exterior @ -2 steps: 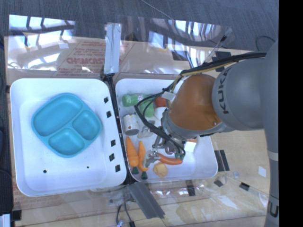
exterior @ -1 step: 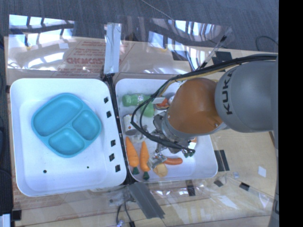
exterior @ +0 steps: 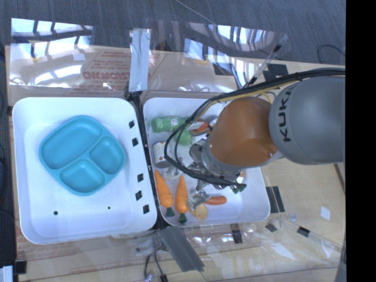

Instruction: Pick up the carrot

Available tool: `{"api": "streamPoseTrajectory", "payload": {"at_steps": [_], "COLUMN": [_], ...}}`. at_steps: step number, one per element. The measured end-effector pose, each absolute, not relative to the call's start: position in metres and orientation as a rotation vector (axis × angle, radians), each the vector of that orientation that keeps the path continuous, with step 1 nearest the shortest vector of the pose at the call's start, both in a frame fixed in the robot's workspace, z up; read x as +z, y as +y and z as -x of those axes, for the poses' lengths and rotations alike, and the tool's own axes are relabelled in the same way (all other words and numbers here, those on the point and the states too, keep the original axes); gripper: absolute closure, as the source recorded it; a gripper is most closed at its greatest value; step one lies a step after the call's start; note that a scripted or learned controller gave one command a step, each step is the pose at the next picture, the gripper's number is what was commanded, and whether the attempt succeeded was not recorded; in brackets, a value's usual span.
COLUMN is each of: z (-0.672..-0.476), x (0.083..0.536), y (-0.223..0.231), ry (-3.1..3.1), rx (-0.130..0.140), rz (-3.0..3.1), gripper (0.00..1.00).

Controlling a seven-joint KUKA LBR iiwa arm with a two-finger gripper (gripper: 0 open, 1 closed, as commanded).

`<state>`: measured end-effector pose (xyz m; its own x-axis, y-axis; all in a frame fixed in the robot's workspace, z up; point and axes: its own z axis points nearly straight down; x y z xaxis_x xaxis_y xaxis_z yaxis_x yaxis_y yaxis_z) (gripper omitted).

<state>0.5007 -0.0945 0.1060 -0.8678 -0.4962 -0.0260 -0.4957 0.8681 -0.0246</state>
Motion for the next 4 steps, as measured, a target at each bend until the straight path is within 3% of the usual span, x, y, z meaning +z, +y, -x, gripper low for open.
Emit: {"api": "streamPoseTrajectory", "payload": {"at_steps": [1,2,3,4], "z": [-0.499,-0.499,-0.547,-0.560], "x": [0.096,0.105,0.196,0.097], "y": [-0.108,-0.104,-0.075,-0.130], "ry": [2.874,2.870,2.916,2.781], "rx": [-0.017,-0.012,-0.007,0.008], "rz": [1.237,1.248,1.142,1.469], "gripper": [0.00,1.00,1.00,1.00]}}
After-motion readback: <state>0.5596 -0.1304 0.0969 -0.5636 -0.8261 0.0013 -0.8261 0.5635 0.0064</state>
